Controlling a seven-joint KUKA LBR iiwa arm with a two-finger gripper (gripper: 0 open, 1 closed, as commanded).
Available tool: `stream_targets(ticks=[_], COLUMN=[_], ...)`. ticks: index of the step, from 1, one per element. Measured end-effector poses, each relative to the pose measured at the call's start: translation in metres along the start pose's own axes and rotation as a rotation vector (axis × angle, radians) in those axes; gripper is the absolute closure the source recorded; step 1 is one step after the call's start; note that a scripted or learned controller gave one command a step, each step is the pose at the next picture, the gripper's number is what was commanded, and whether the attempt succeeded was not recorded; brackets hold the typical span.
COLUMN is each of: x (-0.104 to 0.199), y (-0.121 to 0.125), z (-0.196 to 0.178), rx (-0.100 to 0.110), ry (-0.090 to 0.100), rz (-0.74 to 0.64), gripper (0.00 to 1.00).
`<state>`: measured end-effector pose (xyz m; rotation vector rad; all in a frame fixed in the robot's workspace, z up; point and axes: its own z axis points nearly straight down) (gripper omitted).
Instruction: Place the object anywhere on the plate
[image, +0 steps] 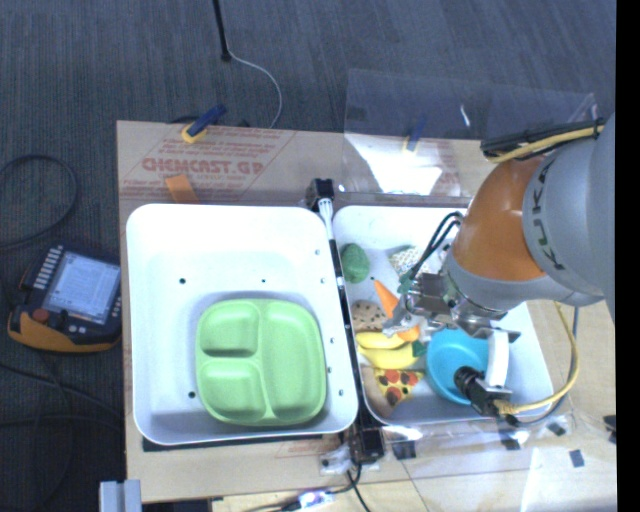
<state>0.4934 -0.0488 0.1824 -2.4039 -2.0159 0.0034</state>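
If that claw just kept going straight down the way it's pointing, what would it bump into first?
Probably the yellow banana. The gripper hangs just above it in the right bin, with the orange carrot close beside; depth is hard to judge from this slanted view.

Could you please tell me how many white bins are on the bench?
2: the left bin holds the green plate; the right bin holds the toys, beneath the arm.

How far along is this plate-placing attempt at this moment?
Nothing looks done: the green plate in the left bin carries no object. In hand: the end effector is low in the right bin, over the banana and carrot; a grasp can't be confirmed. Left: pick, carry across, and place.
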Motion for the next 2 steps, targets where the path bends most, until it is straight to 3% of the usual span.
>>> stream_targets(ticks=[1, 2], x=[0.0843, 0.0814], y=[-0.0153, -0.0147], z=[0.0003, 0.0001], rx=[0.001, 0.000], ry=[0.000, -0.002], rz=[0.014, 0.019], gripper=[1.00, 0.00])
